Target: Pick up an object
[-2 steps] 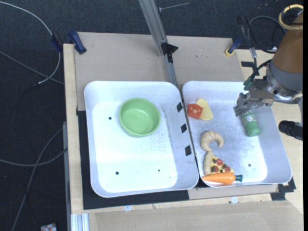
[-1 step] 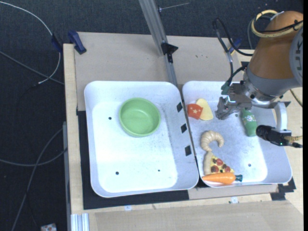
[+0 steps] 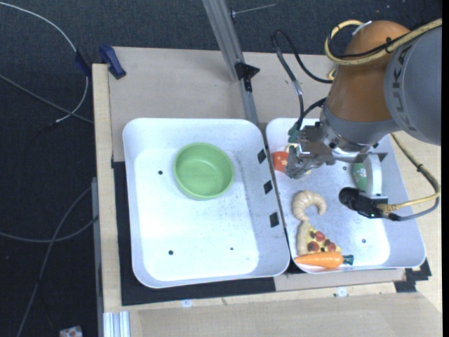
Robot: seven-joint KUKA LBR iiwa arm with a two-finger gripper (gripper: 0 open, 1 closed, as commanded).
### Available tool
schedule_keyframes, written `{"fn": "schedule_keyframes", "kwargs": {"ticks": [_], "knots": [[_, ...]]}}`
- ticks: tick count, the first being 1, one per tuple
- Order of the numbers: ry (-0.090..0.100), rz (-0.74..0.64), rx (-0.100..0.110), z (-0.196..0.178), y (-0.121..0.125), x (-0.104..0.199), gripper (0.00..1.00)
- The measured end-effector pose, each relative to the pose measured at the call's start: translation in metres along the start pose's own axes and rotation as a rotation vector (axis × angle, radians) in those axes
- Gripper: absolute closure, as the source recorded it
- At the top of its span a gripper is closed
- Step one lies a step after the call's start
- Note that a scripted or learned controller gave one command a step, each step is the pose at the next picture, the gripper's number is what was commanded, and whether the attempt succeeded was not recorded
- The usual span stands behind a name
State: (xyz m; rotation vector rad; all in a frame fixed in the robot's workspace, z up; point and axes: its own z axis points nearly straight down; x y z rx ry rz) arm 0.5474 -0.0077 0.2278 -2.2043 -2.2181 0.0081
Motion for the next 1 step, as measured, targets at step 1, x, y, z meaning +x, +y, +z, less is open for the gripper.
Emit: {"fn": "schedule_keyframes", "kwargs": {"ticks": [1], "knots": [[-0.002, 0.0, -0.013, -0.0141, 0.0009, 0.0558, 1.0]]}}
